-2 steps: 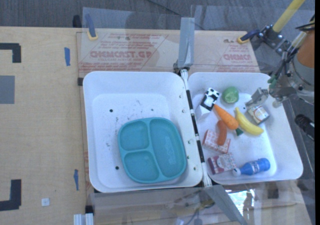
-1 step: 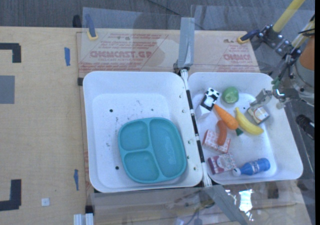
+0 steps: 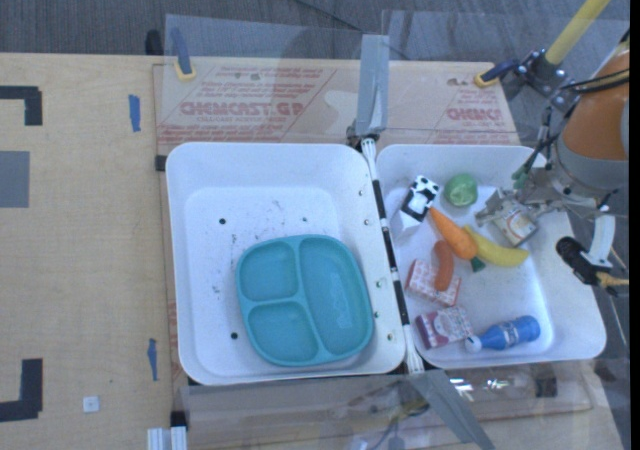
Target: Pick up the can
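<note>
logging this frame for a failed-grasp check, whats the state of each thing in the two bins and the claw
teal three-compartment plastic plate: flat in the left white bin, compartments bare
orange toy carrot: lying at a slant
yellow toy banana: lying flat
blue plastic bottle with white cap: on its side
black-and-white cow-pattern carton: tilted
green round object: resting near the right bin's far wall
claw: low in the right white bin, over a small packet

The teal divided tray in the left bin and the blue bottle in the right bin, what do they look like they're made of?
The teal tray looks like moulded plastic with a matte finish: one even colour, soft rounded compartment ridges, no glare. The blue bottle also looks plastic, somewhat glossier, with a faint highlight along its body and a white cap; that material is my guess.
</note>
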Robot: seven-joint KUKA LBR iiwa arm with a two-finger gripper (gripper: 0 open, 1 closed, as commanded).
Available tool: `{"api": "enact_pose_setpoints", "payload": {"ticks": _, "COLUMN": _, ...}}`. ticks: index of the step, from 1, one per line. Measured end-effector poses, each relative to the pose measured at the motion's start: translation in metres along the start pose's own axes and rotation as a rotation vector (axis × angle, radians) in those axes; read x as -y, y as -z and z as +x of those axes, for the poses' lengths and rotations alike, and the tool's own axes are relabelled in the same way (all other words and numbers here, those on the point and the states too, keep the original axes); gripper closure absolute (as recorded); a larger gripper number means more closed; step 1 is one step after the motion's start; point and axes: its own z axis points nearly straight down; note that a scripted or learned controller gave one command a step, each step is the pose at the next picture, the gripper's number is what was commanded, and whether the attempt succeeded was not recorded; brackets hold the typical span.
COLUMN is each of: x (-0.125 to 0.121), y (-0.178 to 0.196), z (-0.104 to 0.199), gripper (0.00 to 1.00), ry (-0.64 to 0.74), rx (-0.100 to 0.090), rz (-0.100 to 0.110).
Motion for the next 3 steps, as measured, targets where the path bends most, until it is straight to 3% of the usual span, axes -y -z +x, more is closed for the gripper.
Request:
{"api": "enact_pose_setpoints", "payload": {"ticks": 1, "x": 0.002, "y": 0.008, "z": -0.003, "gripper": 1.00, "ry": -0.002, "rx": 0.006, "rz": 0.004}}
{"api": "enact_pose_setpoints", "payload": {"ticks": 2, "x": -0.023, "y": 0.095, "z": 0.019, "gripper": 1.00, "ry": -0.096, "rx": 0.007, "rz": 0.004}}
{"api": "enact_pose_setpoints", "payload": {"ticks": 3, "x": 0.000, "y": 0.095, "z": 0.027, "gripper": 1.00, "ry": -0.087, "rx": 0.006, "rz": 0.007}}
